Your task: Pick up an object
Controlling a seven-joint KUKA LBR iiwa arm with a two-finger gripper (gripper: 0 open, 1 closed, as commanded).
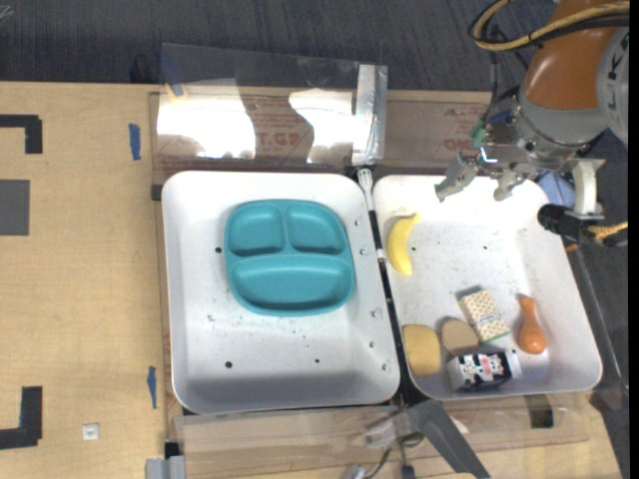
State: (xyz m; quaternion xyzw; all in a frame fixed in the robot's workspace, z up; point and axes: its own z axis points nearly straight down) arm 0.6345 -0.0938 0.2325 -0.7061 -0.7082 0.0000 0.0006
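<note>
Okay, I'm looking down through the fixed overhead camera, and my arm is coming in from the right, its orange band bright above the wrist, hanging over the far edge of the right bin. The gripper sits up there with its two fingers spread apart and nothing between them, so it's open and empty, poised above the bin's back rim and not touching anything. Candidates for the pick all live in that right bin: a banana lies alone near the dividing wall, closest to the gripper and clear of its neighbours, which makes it the easy reach in my judgement. The rest is bunched in the near corner: a tan rounded piece, a brown one just beside it, a checkered block, a dark printed can lying on its side, and an orange bulb-shaped item near the right wall (that cluster looks awkward, things touching, little room for fingers). Over in the left bin a teal divided plate lies flat in the middle, too broad for these fingers, I'd guess. Nothing lifted yet; I reckon the next move is a descent toward the banana.
</note>
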